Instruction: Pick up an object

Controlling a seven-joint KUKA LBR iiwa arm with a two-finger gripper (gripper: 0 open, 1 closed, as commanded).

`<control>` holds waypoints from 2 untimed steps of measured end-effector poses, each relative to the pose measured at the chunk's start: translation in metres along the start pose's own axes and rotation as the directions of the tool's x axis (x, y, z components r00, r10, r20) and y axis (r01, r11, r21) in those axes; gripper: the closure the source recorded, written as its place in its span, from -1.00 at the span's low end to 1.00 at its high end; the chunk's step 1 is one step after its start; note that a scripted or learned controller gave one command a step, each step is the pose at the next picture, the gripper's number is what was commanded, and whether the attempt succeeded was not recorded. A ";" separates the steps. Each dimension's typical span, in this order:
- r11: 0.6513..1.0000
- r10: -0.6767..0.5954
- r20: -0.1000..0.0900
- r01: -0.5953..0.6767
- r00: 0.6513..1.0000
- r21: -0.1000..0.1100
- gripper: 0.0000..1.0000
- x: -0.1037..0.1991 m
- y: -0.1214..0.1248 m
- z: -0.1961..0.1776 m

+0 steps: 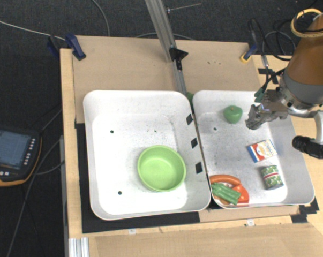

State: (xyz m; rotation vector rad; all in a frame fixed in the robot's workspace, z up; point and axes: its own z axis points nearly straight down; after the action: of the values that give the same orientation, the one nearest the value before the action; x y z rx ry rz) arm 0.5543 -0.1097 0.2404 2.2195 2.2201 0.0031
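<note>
Gripper (255,121) sits over the right bin (298,159), toward its far edge, just right of the green apple-like fruit (232,113). Finger state: can't tell from this angle, so don't assume a grasp.

Nearest candidate is that fruit, lying free near the far edge of the right bin. Others: small carton (262,150) mid-bin by the right wall, green can (271,176) nearer the front, dish of vegetables (228,190) at the front left corner. Green bowl (161,168) is in the left bin (102,111).

You'll want to shift left, centre over the fruit, then descend straight; a round thing likely rolls if nudged off-centre.
</note>
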 end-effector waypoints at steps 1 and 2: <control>1.000 -0.003 -0.001 0.003 1.000 0.003 1.00 0.045 0.009 0.009; 1.000 -0.003 -0.001 0.003 1.000 0.002 1.00 0.094 0.019 -0.002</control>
State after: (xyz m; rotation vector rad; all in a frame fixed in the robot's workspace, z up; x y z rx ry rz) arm 0.5732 -0.0162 0.2422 2.2176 2.2254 0.0025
